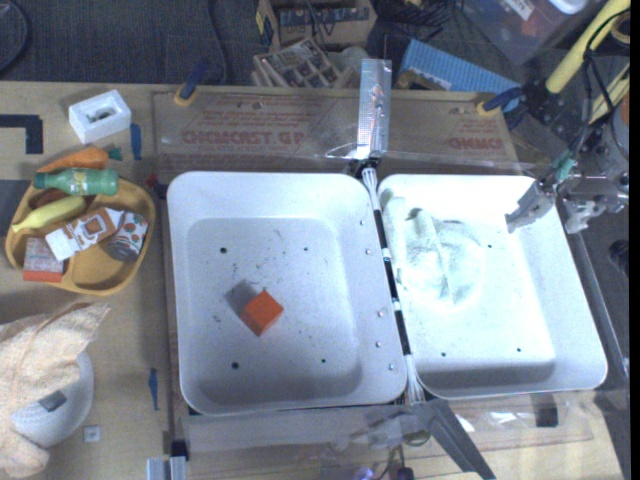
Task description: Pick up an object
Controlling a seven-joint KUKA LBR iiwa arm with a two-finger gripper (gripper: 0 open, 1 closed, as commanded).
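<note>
An orange block (264,311) lies in the left bin (200,208), a little left of its middle, casting a dark shadow to its upper left. In the right bin (560,348) a pale, translucent crumpled thing (436,254) lies near the left wall; glare makes its outline hard to tell. My gripper (545,204) hangs over the right bin's far right corner, well apart from both objects, with nothing visibly held. The arm behind it runs off the right edge.
A yellow bowl (100,278) of toy food stands left of the bins. A small white box (100,115) sits behind the bowl, and a beige cloth (45,368) lies at the lower left. A clear plastic panel (300,128) lies behind the bins.
</note>
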